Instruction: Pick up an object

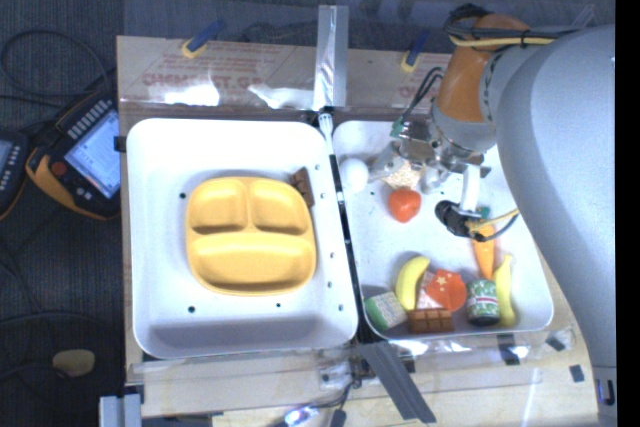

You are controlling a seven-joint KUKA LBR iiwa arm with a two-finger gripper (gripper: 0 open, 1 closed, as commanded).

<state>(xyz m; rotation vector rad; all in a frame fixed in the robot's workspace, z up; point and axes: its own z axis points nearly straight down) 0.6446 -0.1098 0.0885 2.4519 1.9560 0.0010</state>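
Chocolate bar (431, 320) lies well below the pincer (412, 172); tomato (404, 204) just beneath. Pincer's grip unclear.

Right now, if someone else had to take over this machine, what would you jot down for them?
Hand: low over the top of the right bin, beside a pale food item; I cannot tell if it grips anything.
Things: red tomato just below the hand, white egg at the bin's left wall, banana, carrot and small can along the bottom. Yellow divided plate lies in the left bin.
Done: nothing visibly lifted.
Left: grasp one item and raise it.
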